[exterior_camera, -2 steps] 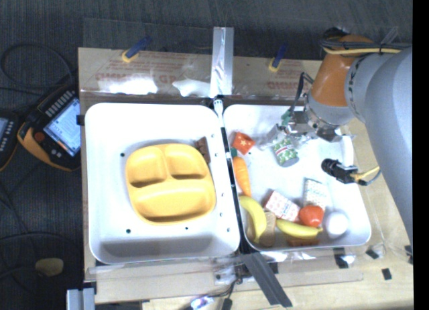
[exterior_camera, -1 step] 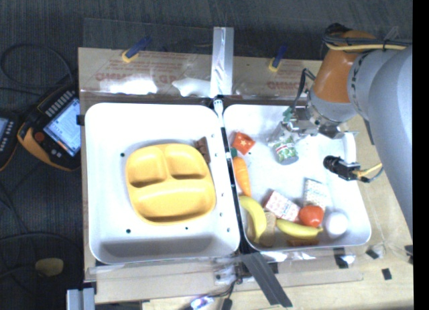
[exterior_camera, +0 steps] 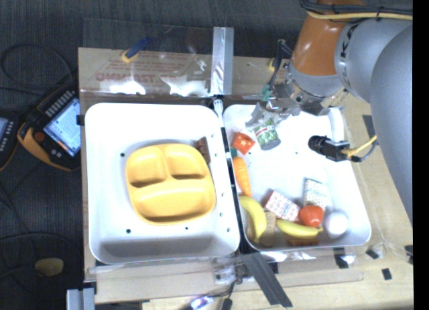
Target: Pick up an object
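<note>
My gripper hangs over the back left part of the right bin, under the orange wrist band. Just below it, between its fingertips, a small clear bottle with a green label hangs tilted, so the gripper is shut on it. Beside it to the left lies a red-orange piece. A carrot rests along the bin's left wall. Along the front lie two bananas, a red-and-white packet, a small carton, a tomato and a white ball.
The left bin holds a yellow divided tray with a small brown item at its back right corner. A black cable connector juts over the right bin's back. A handheld controller lies off the bench to the left.
</note>
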Controlling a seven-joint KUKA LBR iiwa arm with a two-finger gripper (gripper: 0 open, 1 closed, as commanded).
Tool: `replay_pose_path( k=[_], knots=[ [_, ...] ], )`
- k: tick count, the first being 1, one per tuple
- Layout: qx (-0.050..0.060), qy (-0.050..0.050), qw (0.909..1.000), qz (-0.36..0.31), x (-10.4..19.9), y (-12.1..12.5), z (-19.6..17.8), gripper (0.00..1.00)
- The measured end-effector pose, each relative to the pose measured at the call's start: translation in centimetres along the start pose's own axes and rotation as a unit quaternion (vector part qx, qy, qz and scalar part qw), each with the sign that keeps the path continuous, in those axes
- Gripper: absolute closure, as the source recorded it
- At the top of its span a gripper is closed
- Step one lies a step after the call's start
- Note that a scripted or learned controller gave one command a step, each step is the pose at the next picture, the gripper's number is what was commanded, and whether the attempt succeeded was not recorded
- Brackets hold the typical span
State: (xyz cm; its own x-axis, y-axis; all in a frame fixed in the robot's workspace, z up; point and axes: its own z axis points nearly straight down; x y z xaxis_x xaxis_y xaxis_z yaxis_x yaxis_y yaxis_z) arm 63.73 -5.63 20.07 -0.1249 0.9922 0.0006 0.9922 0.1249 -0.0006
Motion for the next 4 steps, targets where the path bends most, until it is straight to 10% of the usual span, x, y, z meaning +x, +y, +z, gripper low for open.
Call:
replay_pose_path(
  k=[1, 3, 4],
  knots=[
    [0.0, 0.0, 1.0, 0.0, 0.0, 0.0, 0.0, 0.0],
    [0.0, -0.002, 0.977, -0.213, -17.1, 1.0, 6.6, 0.0],
    [0.0, -0.002, 0.9477, -0.319, -16.9, 1.1, 7.7, 0.0]
  ],
)
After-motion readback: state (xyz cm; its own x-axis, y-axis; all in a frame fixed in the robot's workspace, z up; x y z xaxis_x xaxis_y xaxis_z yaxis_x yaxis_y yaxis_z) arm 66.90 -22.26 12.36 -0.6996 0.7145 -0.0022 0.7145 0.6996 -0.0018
